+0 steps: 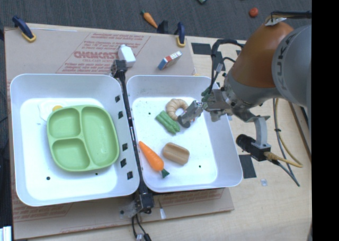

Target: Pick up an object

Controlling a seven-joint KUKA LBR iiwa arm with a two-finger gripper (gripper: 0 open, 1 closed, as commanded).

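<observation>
Close to me in the right bin [225, 173] lie a carrot [151, 156] and a brown bread roll [176, 153]. Farther back my gripper [188, 115] touches the shrimp [175, 107] beside the green beans [167, 121]. Whether it holds anything, I can't tell. I should go straight down, slowly.

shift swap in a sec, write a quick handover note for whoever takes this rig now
Gripper: low in the right bin, at the shrimp and green beans; finger state unclear, no grasp visible.
Also in the right bin: carrot and bread roll, lying loose.
Left bin: green divided plate.
Done: arm has reached the items.
Left: grasp one object and lift it out.
</observation>
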